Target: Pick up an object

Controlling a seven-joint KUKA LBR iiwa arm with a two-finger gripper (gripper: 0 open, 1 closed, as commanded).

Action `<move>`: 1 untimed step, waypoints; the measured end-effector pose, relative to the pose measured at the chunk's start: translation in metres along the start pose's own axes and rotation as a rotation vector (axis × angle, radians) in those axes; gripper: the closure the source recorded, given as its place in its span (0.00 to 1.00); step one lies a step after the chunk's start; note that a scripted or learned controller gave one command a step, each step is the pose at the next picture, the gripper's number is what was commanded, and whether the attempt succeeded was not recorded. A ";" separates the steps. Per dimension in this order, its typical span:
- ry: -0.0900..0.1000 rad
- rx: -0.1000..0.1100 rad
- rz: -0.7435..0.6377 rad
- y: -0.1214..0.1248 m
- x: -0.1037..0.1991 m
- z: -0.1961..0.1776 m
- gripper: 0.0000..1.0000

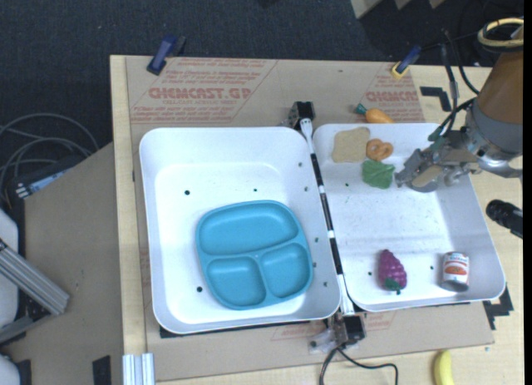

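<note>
Two white bins: the left bin (166,209) holds a light-blue divided plate (253,253); the right bin (416,225) shows small dark speckles on its white floor. In the right bin: a tan slice of bread (351,144), an orange-brown piece (379,150), a green leafy piece (378,175), a purple grape bunch (392,270), and a can (455,270) with a red-and-white label. Surface (125,125): pale tan board with red lettering, blue clips at its far corners. Arm (503,101): orange band above grey; gripper (418,171) metallic grey. Floor (125,1): dark blue carpet. A yellow object (443,368) lies at the near edge.
</note>
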State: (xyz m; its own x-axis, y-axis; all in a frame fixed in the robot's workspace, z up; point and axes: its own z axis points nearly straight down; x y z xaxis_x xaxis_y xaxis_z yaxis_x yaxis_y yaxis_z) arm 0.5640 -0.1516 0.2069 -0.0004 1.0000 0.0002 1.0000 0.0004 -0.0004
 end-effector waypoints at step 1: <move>0.001 0.003 0.001 -0.086 0.033 0.076 0.00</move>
State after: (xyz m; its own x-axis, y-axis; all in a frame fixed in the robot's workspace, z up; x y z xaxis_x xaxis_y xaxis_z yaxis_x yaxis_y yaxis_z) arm 0.4778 -0.1191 0.1306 0.0006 1.0000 0.0010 1.0000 -0.0006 -0.0037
